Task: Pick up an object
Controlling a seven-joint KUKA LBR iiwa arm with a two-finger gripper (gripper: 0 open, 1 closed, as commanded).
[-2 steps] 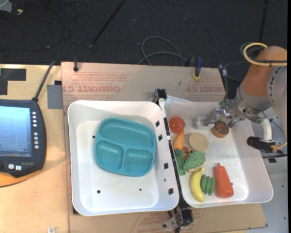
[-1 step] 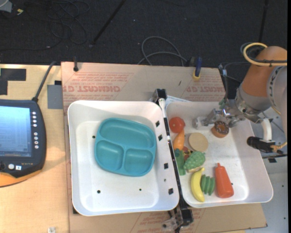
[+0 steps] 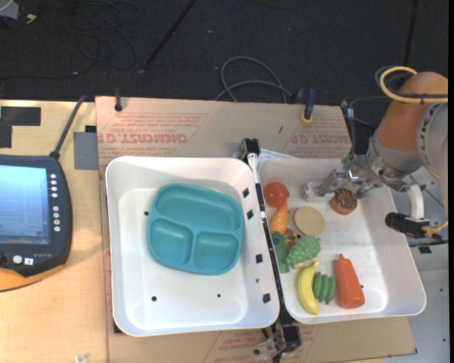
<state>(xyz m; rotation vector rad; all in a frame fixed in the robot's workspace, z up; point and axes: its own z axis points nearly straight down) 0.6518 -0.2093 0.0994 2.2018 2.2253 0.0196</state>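
Brown donut (image 3: 344, 201) apparently between gripper (image 3: 343, 190) fingers, mid-bin.

We see a teal divided tray (image 3: 196, 228) in a white bin (image 3: 129, 278); a red bottle (image 3: 349, 282) and yellow banana (image 3: 308, 290) lie below the gripper (image 3: 345, 188).

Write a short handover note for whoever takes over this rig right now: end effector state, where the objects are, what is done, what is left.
End effector: over the back of the right bin, at a small brown item; whether it grips it is unclear.
Right bin also holds a tomato, carrot, tan disc, broccoli, banana, green beans and red bottle.
Left bin: teal divided plate.
Done: no confirmed pick.
Left: grasp and lift one object.
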